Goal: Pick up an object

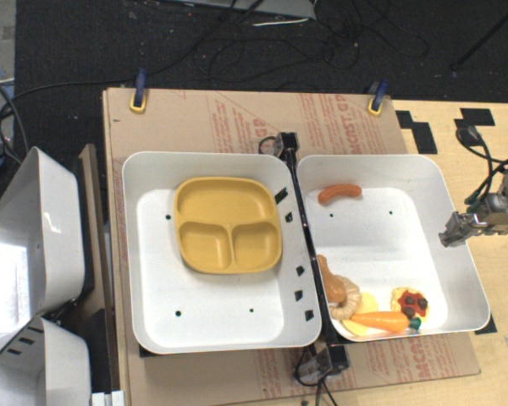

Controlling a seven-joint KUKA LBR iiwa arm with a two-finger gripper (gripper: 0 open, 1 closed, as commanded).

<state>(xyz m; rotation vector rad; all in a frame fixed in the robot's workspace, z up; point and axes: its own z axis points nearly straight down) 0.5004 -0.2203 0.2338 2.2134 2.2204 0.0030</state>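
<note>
Brown cardboard [339, 125] printed with red lettering covers the bench, pinned at its far edge by two yellow clamps [138, 101], and dark carpet strewn with black cables lies beyond it. On the cardboard sit two shallow white bins side by side, the left bin [152, 311] and the right bin [440, 184], their inner rims touching along a black divider strip.

At the right edge of the view, the gripper [454, 232] hangs just outside the right bin's outer rim, about level with the middle of that bin. It is small and grey here, and whether its fingers are spread or closed cannot be told; nothing is seen between them.

All the loose objects lie away from the gripper, toward the left of it. Inside the right bin, an orange-brown sausage [339, 194] rests near the far wall, up and to the left of the gripper. Toward the near corner, below and left of the gripper, a cluster gathers: a toy carrot [379, 320] lying on its side, a pale shrimp-like piece [337, 291] touching the divider side, and a small yellow slice with red and dark spots [409, 301] just beside the carrot's tip.

Well apart from the gripper, in the left bin, a yellow three-compartment plate [229, 225] lies flat near that bin's far half.
</note>
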